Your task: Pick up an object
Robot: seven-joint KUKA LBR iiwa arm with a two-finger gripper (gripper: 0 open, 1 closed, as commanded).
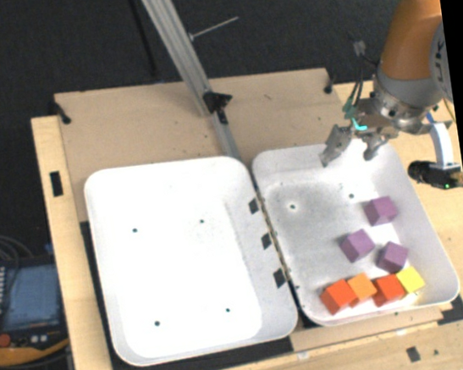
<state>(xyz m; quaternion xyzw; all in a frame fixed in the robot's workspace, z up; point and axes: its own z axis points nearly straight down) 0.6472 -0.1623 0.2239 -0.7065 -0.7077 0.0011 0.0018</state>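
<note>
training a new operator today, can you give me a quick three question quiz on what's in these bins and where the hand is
1. True or false: every block lies in the right bin.
2. How many purple blocks are there? A) one B) three C) five
3. Fill in: the hand hangs over that bin's ____ end, away from the blocks.

Key:
1. True; the left bin has no blocks.
2. B: purple blocks and.
3. Far. The orange blocks and yellow block sit along the near edge.

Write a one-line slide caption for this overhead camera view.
Open claw hovers over the right bin's far edge; purple blocks and orange blocks sit near its front corner.
</note>
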